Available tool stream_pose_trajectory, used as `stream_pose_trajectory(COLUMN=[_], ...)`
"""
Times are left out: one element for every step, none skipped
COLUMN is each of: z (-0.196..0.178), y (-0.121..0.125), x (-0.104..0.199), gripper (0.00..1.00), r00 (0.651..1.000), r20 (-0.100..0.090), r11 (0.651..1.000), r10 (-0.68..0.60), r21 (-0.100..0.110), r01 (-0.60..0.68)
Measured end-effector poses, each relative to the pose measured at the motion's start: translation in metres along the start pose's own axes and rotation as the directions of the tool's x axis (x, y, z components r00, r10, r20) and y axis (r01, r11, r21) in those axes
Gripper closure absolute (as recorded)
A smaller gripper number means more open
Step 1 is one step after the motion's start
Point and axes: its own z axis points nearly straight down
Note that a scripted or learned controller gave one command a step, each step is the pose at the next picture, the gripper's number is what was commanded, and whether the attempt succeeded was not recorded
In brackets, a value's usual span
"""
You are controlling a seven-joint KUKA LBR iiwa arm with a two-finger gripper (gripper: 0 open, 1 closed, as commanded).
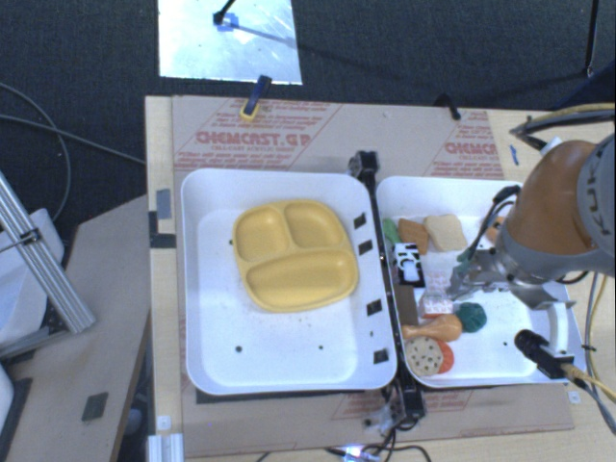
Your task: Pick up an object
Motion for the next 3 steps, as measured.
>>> stream_pose_trajectory(z=[-0.06, -0.097, -0.096], y=[-0.029, -0.027, -0.028], x=[0.056, 0.101, 0.035], gripper=[1.0, 1.0, 1.0], r00=[1.0, 1.0, 1.0], r20=[-0.001, -0.001, 0.003], r11=[1.0, 1.0, 1.0], r10=[-0.005, -0.006, 0.007], r21=[0.001, -0.002, 0.002], r01=[0.005, 0.006, -0.007])
